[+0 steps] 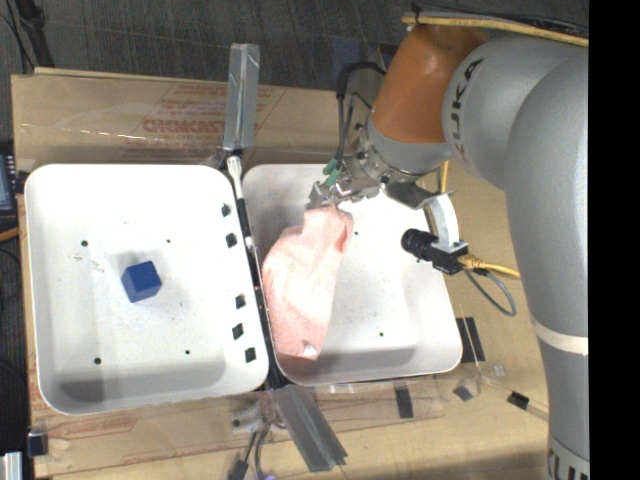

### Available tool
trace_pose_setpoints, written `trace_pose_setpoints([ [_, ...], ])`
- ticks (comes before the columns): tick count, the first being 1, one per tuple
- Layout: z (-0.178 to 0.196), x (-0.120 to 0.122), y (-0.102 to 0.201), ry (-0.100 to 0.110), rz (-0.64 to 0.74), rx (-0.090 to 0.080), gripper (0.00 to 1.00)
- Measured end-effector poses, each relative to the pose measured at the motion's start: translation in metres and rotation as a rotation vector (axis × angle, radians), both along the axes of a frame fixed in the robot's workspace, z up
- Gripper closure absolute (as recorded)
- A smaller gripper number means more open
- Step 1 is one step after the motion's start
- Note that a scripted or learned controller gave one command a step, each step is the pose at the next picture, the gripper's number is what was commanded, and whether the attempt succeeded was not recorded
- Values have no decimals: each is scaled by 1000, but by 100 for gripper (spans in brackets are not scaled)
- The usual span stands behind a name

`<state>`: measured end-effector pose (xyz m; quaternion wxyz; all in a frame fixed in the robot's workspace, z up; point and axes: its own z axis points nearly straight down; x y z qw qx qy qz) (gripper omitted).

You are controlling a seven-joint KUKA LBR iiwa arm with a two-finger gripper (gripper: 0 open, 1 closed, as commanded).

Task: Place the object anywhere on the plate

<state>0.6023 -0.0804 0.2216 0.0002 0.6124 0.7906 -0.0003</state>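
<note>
A pink cloth (pixel 305 283) stretches in a long strip down the left side of the right bin (pixel 400 308). Its lower end rests on the bin floor near the front left corner. Its upper end rises to my gripper (pixel 335 196), which hangs over the back left part of that bin and is shut on the cloth's top edge. A small blue cube (pixel 142 279) lies on the floor of the left bin (pixel 60 183), left of centre, well apart from the gripper.
The divider between the two bins carries black clips (pixel 240 268), right beside the cloth. A black cylinder (pixel 430 248) with a yellow cable sticks out from the wrist over the right bin. The arm's grey body (pixel 530 168) covers the right side.
</note>
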Motion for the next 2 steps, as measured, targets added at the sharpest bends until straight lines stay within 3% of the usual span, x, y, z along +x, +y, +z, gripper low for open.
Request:
trace_pose_setpoints([
  [1,10,1,1,1,4,0,100],
  [2,20,-15,51,3,412,1,100],
])
